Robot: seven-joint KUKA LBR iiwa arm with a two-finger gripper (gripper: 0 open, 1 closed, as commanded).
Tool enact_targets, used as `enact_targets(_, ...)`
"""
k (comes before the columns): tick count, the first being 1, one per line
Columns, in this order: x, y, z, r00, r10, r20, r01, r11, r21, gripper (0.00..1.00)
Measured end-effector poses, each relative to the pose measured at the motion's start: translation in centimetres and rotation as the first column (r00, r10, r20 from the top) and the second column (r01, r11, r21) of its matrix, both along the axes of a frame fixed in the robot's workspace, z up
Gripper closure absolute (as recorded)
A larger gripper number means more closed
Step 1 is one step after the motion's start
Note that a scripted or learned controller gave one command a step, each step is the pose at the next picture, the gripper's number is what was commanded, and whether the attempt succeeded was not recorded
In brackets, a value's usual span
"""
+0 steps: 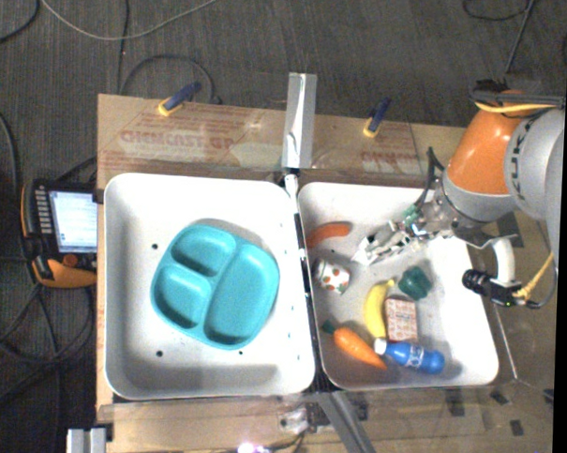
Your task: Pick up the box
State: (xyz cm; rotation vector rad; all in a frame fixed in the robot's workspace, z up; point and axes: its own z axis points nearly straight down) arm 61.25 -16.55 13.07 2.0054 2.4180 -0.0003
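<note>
Lettering on the box [401,319] is too small to read; it lies flat in the right bin [484,366], touching the banana [378,306], just above the blue bottle [411,356] and below the dark green piece [414,282]. The gripper [384,243] hovers over the bin's upper middle, apart from the box, nothing seen between its fingers; whether they are spread cannot be told. "KUK" shows on the arm [535,161]. Faded red print on the cardboard [175,139] is illegible.

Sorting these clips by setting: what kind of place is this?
Probably a robotics lab test bench: a robot arm over two white bins, toy food like a carrot, and loose cables.
</note>
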Motion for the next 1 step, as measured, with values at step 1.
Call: enact_targets(1, -4.36, -3.96, -4.03, 0.997, 0.071, 0.011, -0.071, 0.997, -0.002, 0.00)
